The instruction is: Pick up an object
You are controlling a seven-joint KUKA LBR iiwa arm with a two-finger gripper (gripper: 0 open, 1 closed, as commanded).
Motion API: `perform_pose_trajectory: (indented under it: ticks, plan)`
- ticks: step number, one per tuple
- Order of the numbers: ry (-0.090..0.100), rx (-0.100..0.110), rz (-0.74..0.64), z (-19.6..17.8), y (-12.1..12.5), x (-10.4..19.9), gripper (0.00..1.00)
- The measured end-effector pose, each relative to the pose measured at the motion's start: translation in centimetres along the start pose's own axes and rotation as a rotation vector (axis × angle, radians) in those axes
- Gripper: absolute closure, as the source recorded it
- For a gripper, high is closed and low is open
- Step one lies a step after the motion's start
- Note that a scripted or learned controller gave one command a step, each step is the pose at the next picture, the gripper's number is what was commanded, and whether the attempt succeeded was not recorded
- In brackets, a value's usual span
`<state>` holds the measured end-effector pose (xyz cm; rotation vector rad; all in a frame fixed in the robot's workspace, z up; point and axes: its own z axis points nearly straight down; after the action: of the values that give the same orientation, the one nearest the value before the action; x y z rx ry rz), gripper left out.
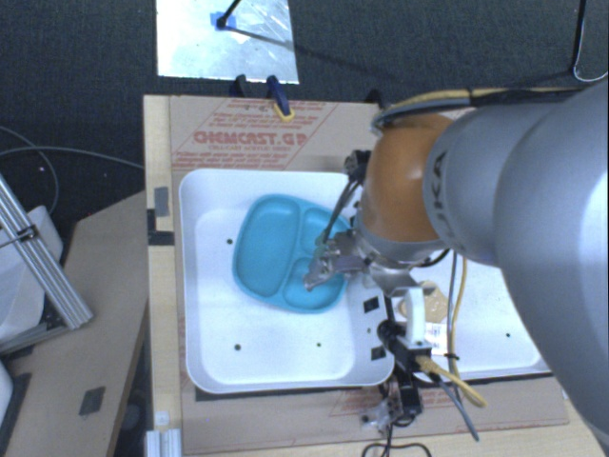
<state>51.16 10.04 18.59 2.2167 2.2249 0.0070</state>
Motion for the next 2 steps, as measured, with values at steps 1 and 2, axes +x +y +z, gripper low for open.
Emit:
perform_pose_trajectory:
  ticks: [1,2]
  plan:
    - [-0.001,0.002,-0.002,-3.6,-2.5,5.4,0.0]
    - [-0.003,0.004,0.006,-0.5,-2.5,-4.0,0.0]
